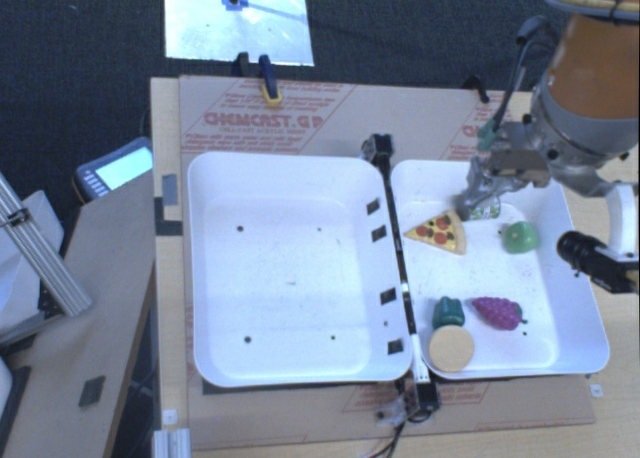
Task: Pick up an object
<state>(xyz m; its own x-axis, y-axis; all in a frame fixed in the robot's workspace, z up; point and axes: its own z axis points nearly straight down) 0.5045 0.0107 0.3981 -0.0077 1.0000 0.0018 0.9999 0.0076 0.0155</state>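
Flat tan disc (pixel 451 349) — knobbly purple grapes (pixel 497 311), triangular pizza slice (pixel 438 233) beyond.

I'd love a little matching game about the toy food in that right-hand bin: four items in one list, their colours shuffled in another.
Things:
1. pizza slice
2. grapes
3. round cookie
4. apple

Colours:
A. purple
B. light green
C. yellow with red spots
D. tan

Pairs: 1-C, 2-A, 3-D, 4-B
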